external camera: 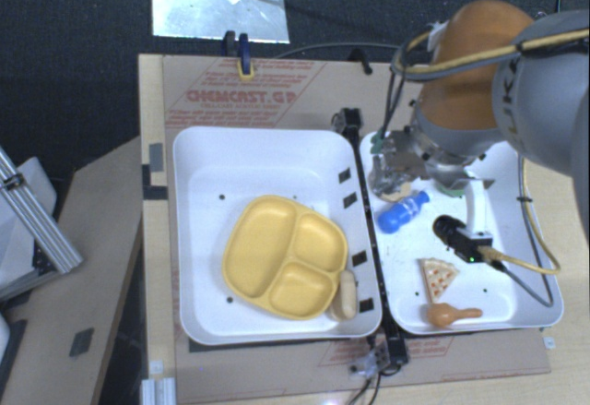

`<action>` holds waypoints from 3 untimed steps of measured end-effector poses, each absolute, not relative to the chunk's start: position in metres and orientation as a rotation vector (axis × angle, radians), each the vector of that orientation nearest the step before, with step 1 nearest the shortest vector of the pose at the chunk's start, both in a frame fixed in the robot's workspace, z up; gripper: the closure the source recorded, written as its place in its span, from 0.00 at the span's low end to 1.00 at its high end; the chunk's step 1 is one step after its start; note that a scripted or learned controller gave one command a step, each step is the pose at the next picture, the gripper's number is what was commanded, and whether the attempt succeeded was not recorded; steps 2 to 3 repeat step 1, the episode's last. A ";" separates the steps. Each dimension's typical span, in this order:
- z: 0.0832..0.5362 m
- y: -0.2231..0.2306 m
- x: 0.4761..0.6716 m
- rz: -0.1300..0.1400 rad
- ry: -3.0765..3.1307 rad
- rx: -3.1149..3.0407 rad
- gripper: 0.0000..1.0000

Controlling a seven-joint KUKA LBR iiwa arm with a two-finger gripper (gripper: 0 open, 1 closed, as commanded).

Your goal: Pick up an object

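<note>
Hanging over the far corner of its bin [498, 297], close to the divider shared with the other bin, the pincer [395, 174] sits under the bulky orange wrist. How far it is open cannot be told from this angle, and nothing can be seen in its hold.

Just beside it, on the side nearer the camera, lies a blue bottle [403, 211]. It is on its side and slanted, with its narrower end pointing away from the divider. Being closest, it looks the likeliest thing to pick. Farther out the same way lies a slice [440, 276] of toy pizza. Beyond that, near the front wall, is an orange drumstick [452, 312]. Both are well apart from the pincer.

Across the divider, the other bin [203, 209] holds a yellow plate [277, 251], with a small beige roll [346, 294] touching its near corner.

To do the step well, I judge the pincer should shift slightly toward the camera until it is centred over the bottle's body. It should then turn to close across the width rather than along the length, and descend straight. The bottle is round and will likely roll or squirt out if caught off-centre or near the thin end. The divider is close, so the approach should stay clear of it. Lift only once the grip is firm.
</note>
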State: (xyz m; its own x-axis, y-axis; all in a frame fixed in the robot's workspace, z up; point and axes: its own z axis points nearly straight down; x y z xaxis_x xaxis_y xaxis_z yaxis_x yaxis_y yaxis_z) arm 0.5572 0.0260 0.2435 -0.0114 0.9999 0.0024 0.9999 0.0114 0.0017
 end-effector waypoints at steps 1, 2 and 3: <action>0.238 0.085 0.550 -0.003 -2.232 -2.209 1.00; 0.238 0.085 0.550 -0.003 -2.232 -2.209 1.00; 0.238 0.085 0.550 -0.003 -2.232 -2.209 1.00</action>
